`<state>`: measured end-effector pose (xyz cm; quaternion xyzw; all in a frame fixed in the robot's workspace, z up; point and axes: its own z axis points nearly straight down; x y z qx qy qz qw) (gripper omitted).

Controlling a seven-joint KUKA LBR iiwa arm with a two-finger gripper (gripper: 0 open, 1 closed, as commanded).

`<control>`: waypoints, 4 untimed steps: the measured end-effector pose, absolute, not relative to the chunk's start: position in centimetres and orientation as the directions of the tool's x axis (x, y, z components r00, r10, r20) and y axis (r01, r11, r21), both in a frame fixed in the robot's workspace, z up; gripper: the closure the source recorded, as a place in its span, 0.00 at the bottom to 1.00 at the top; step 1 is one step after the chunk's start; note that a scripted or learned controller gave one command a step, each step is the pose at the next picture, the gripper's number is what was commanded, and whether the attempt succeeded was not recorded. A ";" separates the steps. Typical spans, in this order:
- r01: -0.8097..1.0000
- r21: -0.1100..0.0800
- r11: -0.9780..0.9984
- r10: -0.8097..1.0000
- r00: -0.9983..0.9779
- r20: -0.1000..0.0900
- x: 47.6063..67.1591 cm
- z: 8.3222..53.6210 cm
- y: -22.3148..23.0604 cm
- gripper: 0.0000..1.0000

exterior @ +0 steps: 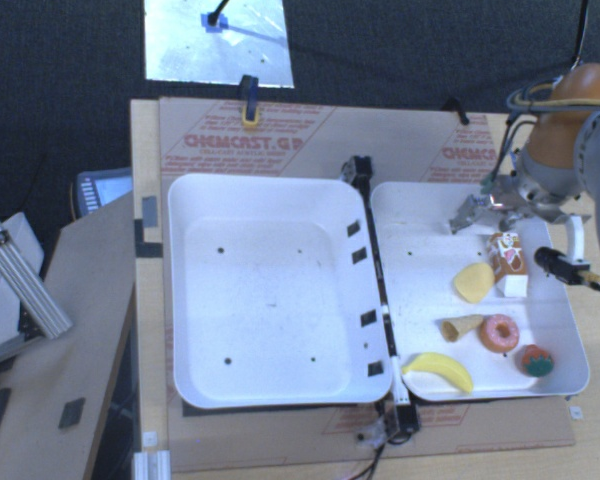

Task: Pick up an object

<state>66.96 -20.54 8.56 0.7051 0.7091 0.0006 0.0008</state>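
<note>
Objects: the toy food sits in the right-hand shallow white bin (420, 268), clustered toward its right and near side, and nothing is lifted.
Yellow plastic banana (439, 370): lying flat at the near edge of the right bin, close to the divider between the bins.
Pale yellow rounded piece (473, 282): mid-bin, just left of the small brown-and-white boxed item (507, 263).
Tan cone (462, 326): on its side, tip pointing left, right beside the pink frosted doughnut (499, 333).
Red-and-green round toy (535, 361): in the near right corner, next to the doughnut.
End effector (480, 208): low over the far part of the right bin, above the boxed item, with nothing visible between its tips; whether the tips are apart or together, I cannot tell.
Arm (565, 138): grey with its orange band, coming in from the right.
Left-hand shallow white bin (190, 298): bare white floor on show.
Desk (280, 138): brown board with red lettering beneath both bins.
</note>
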 end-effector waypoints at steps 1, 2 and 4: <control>1.000 0.002 0.006 1.000 -0.006 0.000 67.0 8.6 -20.5 0.00; 1.000 0.002 0.006 1.000 -0.006 0.000 67.0 8.6 -20.5 0.00; 1.000 0.002 0.006 1.000 -0.006 -0.001 67.0 8.6 -20.5 0.00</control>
